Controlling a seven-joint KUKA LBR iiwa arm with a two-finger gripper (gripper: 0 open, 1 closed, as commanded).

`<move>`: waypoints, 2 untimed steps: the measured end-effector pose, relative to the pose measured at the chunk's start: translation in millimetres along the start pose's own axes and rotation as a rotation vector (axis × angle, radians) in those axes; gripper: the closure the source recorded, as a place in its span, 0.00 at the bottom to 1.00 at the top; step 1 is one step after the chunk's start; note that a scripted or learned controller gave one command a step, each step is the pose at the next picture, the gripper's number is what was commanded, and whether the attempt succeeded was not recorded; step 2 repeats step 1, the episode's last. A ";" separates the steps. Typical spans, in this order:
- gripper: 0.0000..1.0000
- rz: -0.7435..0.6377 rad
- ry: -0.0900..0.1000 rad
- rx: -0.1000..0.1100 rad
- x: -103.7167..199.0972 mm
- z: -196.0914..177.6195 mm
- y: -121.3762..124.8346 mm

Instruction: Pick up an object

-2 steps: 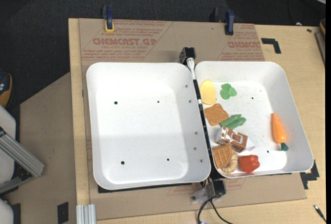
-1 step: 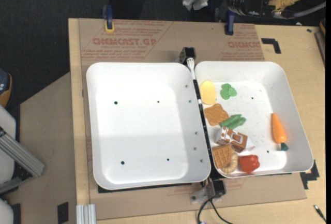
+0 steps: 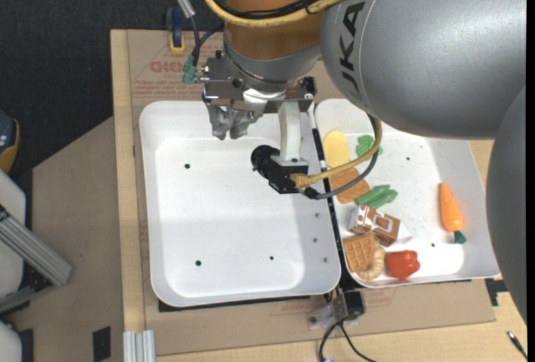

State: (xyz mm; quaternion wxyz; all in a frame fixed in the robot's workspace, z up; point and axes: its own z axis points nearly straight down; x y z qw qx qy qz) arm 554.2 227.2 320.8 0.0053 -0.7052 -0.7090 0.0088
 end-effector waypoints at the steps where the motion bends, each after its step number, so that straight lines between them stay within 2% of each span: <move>1: 1.00 0.004 0.009 -0.029 -3.3 -95.0 3.6; 2: 1.00 0.004 0.009 -0.029 -3.3 -95.0 3.6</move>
